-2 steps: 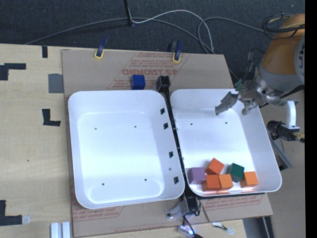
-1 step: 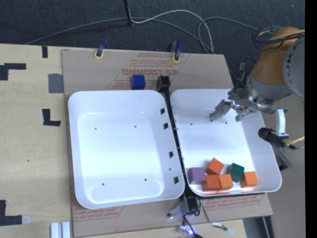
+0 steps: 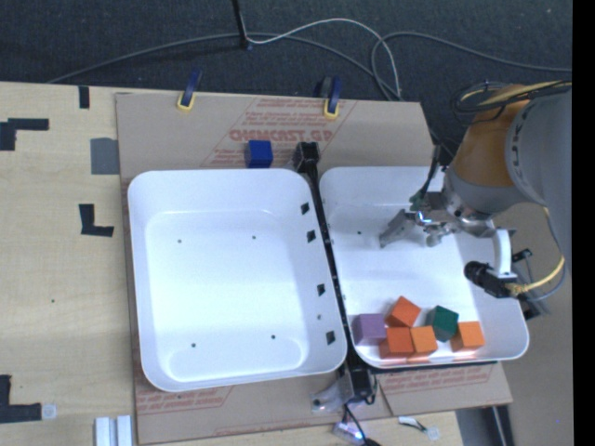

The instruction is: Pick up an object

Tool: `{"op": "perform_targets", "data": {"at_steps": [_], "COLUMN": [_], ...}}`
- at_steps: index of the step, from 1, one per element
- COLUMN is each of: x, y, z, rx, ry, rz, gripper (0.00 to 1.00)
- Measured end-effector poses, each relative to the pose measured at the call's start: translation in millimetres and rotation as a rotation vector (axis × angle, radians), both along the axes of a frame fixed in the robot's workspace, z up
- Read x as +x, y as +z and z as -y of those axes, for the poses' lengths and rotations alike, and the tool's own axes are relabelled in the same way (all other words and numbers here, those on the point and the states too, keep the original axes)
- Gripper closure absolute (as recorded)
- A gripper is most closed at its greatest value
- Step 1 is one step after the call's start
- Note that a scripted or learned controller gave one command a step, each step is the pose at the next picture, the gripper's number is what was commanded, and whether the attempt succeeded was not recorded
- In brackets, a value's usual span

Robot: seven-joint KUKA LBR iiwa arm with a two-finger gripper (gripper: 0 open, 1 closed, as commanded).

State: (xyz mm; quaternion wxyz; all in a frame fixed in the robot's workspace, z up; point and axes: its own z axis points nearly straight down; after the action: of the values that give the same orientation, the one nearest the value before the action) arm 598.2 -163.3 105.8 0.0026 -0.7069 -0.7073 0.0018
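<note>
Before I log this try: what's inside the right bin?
Right bin: a cluster of blocks at its near end, one purple, one green, four orange. The hand hangs over its middle. The bin floor under the arm is covered.

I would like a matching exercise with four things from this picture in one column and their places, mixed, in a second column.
Things:
1. blue block
2. purple block
3. green block
4. claw

Places:
A. over the upper part of the right bin
B. on the cardboard behind the left bin
C. left end of the block pile
D. in the pile, toward its right side

Pairs: 1-B, 2-C, 3-D, 4-A
</note>
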Motion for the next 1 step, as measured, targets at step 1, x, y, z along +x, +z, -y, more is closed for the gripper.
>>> {"op": "perform_targets", "data": {"at_steps": [1], "x": [-0.3], "y": [-17.9], "z": [-0.5], "rx": [-0.001], "ry": [0.000], "rz": [0.005], "gripper": [0.00]}}
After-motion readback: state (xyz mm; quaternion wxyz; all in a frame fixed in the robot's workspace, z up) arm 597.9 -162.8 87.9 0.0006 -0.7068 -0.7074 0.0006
